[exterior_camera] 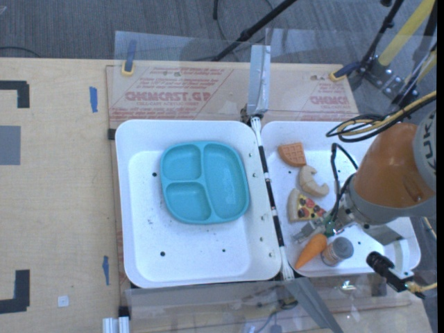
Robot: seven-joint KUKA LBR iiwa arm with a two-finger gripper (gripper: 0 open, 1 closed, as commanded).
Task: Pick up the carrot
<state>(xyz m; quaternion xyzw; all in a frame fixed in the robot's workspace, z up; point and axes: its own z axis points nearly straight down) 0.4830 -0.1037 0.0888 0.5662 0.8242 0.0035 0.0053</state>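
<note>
The carrot (310,250) lies in the right bin (409,257), near its front left corner, tip toward the front rim and its green top pointing up toward the arm's wrist. The claw (331,229) hangs right over that green end, with a grey metal piece jutting left just beside the carrot's top. Whether the claw is wide or narrow I cannot tell; the wrist and cables cover it, and nothing shows the carrot held.

Risks, as I judge them: the carrot is slim, tapered and lies at a slant, so a grip near the leafy end could slide off or pinch only the greens. A small brown-lidded jar (334,251) stands touching or just beside the carrot's right side; it could be knocked over or caught instead. The pizza slice (304,206) sits just above, near enough to be nudged. The bin wall on the left leaves little room for a finger on that side.

Count: one carrot, one jar, one pizza slice, one pale croissant-shaped piece (312,181), one waffle (293,153), all in the right bin. One blue divided plate (205,183) rests in the left bin (139,207). Two bins on the tabletop (55,186).
</note>
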